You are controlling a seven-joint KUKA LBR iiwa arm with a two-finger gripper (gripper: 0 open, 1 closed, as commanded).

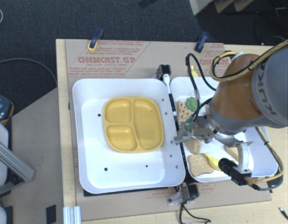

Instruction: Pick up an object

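Observation:
The right bin (179, 85) holds several toy food pieces. A square cracker (183, 110) and a green leafy piece (192, 103) lie near its left wall. A slice of bread (198, 164) sits at the front, touched by a small yellow piece (212, 161). A tan piece (194, 146) lies just behind the bread. My gripper (188, 132) hangs low over the bin's left side, between the cracker and the tan piece. The bulky grey arm (242, 97) with its orange band hides much of the bin.
The left bin (87, 139) holds a yellow divided plate (133, 124) in its middle. A black ridge (172, 108) separates the two bins. Cables (200, 76) loop over the back of the right bin, and a black fitting (232, 169) juts over its front.

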